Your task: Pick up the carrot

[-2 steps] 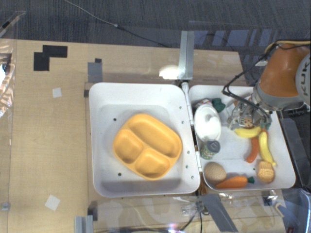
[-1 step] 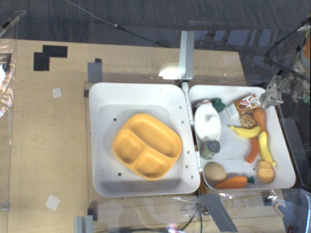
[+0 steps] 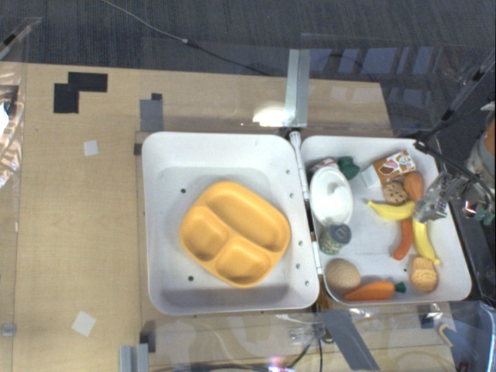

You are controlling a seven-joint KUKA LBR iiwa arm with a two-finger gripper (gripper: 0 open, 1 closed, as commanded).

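The carrot (image 3: 372, 291) is orange with a small green stub at its right end. It lies flat along the near wall of the right bin (image 3: 459, 284), between a tan potato (image 3: 342, 273) and a round biscuit-like piece (image 3: 423, 273). My gripper (image 3: 434, 202) hangs over the right side of that bin, beside the two bananas (image 3: 391, 210). It is well behind and to the right of the carrot and is not touching it.
The right bin also holds a white bowl (image 3: 332, 196), a small can (image 3: 335, 237), a red chili (image 3: 403, 240), a cookie (image 3: 395, 192) and a snack box (image 3: 394, 165). A yellow divided plate (image 3: 232, 231) sits in the left bin (image 3: 167, 285).
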